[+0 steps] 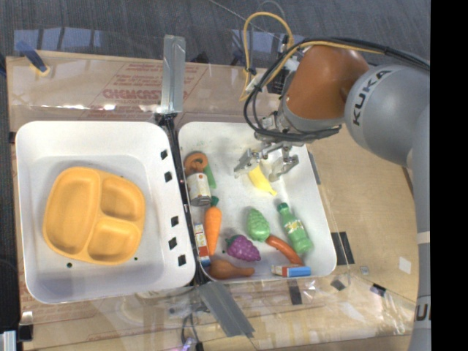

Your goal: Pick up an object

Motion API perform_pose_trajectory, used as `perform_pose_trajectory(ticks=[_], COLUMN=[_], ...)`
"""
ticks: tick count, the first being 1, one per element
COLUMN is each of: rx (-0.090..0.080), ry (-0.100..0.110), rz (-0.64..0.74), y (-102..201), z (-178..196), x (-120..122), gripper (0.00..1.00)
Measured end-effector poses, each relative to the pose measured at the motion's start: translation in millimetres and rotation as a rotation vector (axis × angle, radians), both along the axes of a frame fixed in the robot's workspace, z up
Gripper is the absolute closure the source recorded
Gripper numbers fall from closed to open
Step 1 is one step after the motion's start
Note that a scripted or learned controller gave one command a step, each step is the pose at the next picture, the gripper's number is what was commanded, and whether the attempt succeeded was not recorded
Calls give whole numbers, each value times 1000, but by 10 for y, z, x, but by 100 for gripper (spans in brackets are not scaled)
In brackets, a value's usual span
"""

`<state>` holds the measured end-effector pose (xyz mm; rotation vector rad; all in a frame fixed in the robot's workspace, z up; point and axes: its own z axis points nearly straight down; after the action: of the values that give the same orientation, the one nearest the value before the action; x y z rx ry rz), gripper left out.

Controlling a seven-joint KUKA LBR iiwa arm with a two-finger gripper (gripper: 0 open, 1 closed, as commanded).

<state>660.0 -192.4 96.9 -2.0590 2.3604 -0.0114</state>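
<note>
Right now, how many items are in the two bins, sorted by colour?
Yellow: 2, plate, piece at the hand
Orange: 2, carrots
Green: 2, bottle, lumpy fruit
Purple: 1, grapes
Brown: 1, drumstick
Mixed: 4, can
Total: 12

The left bin [29, 145] is white and carries a yellow-orange divided plate [93, 214]. The right bin [322, 218] is white too. In it lie a pale yellow piece [261, 180], an orange carrot [212, 228], a purple bunch of grapes [244, 248], a green bottle [294, 229] with a light label, a green lumpy fruit [257, 224], and a brown drumstick [228, 270]. The arm [380, 115] is grey with an orange band [322, 79]. The desk [365, 196] is tan.
</note>
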Motion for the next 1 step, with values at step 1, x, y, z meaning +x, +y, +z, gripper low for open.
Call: perform_pose_trajectory(ticks=[1], rx=[1], ry=[6], rz=[-138], y=[-144], z=[431], x=[-8], gripper=[0])
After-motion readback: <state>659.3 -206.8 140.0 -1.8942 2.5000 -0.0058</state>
